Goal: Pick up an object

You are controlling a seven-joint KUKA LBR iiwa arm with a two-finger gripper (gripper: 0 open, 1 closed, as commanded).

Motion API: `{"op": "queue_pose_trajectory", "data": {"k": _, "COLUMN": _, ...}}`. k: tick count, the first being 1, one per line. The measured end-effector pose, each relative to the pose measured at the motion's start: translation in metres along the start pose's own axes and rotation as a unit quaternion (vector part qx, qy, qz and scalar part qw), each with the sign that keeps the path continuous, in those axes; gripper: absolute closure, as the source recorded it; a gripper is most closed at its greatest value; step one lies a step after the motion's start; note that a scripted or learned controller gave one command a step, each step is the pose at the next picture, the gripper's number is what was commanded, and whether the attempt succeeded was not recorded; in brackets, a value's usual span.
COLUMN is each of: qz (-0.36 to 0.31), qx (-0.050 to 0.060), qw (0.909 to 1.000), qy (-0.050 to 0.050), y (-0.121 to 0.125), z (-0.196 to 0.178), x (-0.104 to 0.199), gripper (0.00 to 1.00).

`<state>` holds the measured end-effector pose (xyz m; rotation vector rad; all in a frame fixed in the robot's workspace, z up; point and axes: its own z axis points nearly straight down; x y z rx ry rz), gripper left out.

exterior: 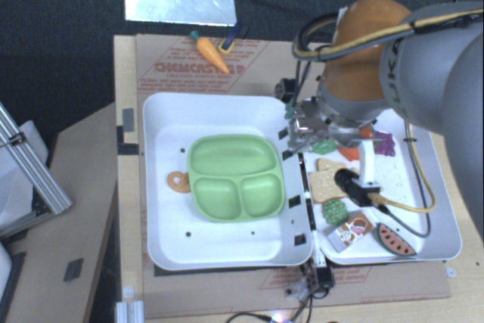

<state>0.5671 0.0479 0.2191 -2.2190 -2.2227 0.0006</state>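
My gripper hangs low over the near-left corner of the right bin, by the wall between the two bins. Just beneath and beside it lie a green leafy piece and a small orange-red piece. A tan cracker lies below them, then a green knobbly piece, a small red and white box and a watermelon slice. A purple piece rests further right. The wrist hides whatever is between the gripper's tips.
The left bin holds a green divided plate and a small orange ring. A toy carrot lies on the cardboard behind the bins. The bulky grey arm covers the back of the right bin.
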Motion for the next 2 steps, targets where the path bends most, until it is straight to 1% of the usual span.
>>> {"op": "queue_pose_trajectory", "data": {"k": 1, "qz": -0.002, "qx": -0.001, "qw": 1.0, "qy": 0.0, "y": 0.01, "z": -0.012, "x": 0.015, "gripper": 1.0}}
{"op": "queue_pose_trajectory", "data": {"k": 2, "qz": 0.0, "qx": 0.0, "qw": 1.0, "qy": 0.0, "y": -0.003, "z": -0.013, "x": 0.007, "gripper": 1.0}}
